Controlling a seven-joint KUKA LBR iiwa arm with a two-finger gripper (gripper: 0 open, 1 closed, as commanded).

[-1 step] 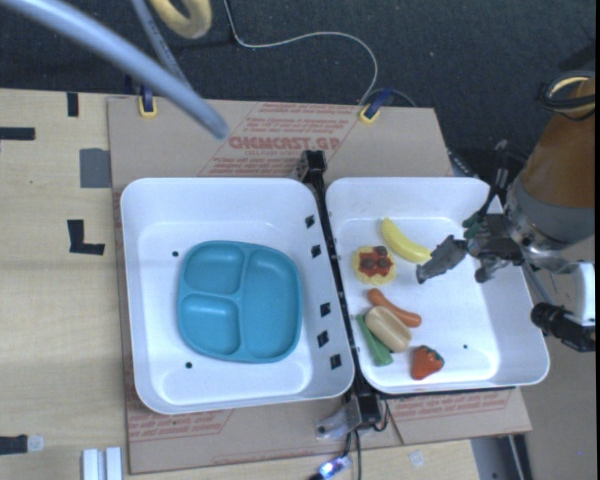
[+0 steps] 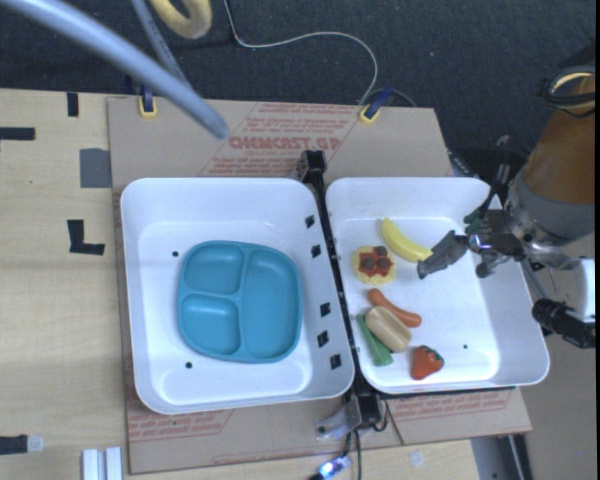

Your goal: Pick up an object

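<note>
Arm: the grey KUKA arm enters from the right edge of the frame, its orange band at upper right, and reaches left over the right bin [image 2: 500, 368].

Gripper [image 2: 450, 256]: sits at centre right of the frame, above the right bin's upper middle; one dark finger points down and to the left. Whether the fingers stand wide or narrow cannot be told from this angle, and nothing is seen between them.

Nearest object: the banana [image 2: 404, 240] lies just to the left of the gripper tip, slightly higher in the frame. Its long axis runs from upper left to lower right, so its lower end points toward the gripper.

Other candidates: a small round yellow-and-red toy [image 2: 374, 264] sits left of the banana; an orange carrot [image 2: 395, 308], a hot dog [image 2: 387, 327] and a red piece with a green top [image 2: 426, 362] lie lower in the same bin, farther from the gripper.

Left bin [image 2: 140, 268]: holds a blue divided plate [image 2: 240, 301], well apart from the gripper.

Deciding relation: judged from this layout, the banana is the closest target; a short leftward shift and a descent would be needed, with the fingers set across its slanted axis.
</note>
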